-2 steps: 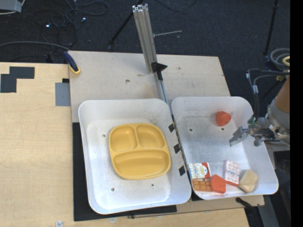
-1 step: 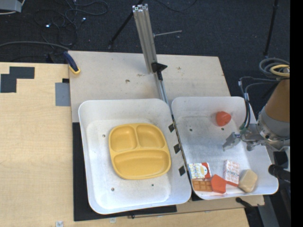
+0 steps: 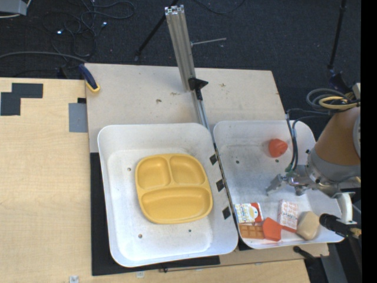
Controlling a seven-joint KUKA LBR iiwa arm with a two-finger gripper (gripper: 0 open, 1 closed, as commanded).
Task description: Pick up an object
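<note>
Left bin [image 3: 118, 158]: I am seeing the yellow divided tray [image 3: 174, 187] lying flat at mid-frame; too broad for a pinch, so I am leaving it alone.
Right bin [image 3: 247, 140]: this is where I am working, right of centre in the frame.
Small items: a printed packet [image 3: 248, 212] and an orange block [image 3: 271, 229] are lying touching near the lower rim, with a second packet [image 3: 288, 214] and a tan lump [image 3: 308, 225] just beside them.
Red ball [image 3: 278, 147]: it is sitting alone in the upper part of the bin, well apart from the cluster, so I am judging it the cleanest target.
Claw [image 3: 281, 181]: it is hanging spread and pinching nothing, between the ball and the cluster.
Approach: I am planning to centre over the ball, descend straight, and close slowly, since a round thing may roll off one finger.
Risk: the bin wall is standing near the ball.
</note>
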